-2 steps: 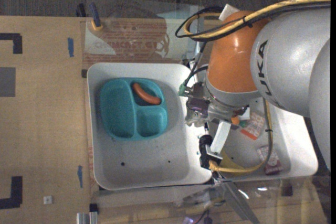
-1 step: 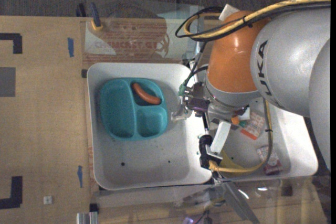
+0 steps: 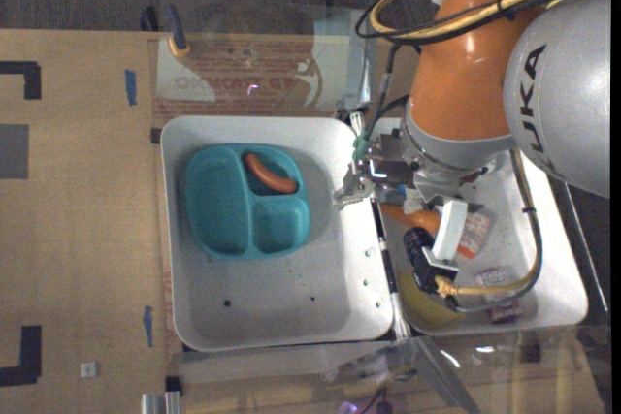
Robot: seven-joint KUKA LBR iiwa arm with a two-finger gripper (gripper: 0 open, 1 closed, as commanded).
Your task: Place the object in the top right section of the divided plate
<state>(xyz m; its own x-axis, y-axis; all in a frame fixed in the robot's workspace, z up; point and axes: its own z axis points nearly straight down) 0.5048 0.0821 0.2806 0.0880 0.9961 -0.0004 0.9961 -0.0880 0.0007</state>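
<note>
two shallow white bins sit side by side on the bench, and the left bin (image 3: 194,310) holds a teal divided plate (image 3: 221,204) lying flat towards its far left part. the plate has one long compartment on its left and two smaller ones on its right. an orange sausage-shaped object (image 3: 270,174) lies in the far right compartment, slanted, one end near the plate's far rim and the other close to the ridge that splits the two small sections (it touches nothing but the plate, as far as the view shows). the rest of the left bin's floor is bare apart from a few small dark specks

the grey and orange arm (image 3: 466,53) reaches in from the right above the right bin (image 3: 568,291). its gripper (image 3: 354,181) hangs at the wall between the two bins, just right of the plate and apart from the object; whether it is released or clenched i cannot tell. under the wrist in the right bin lie an orange item (image 3: 404,214), a pale packet with red print (image 3: 475,234) and something yellowish (image 3: 425,307) at the near side
</note>
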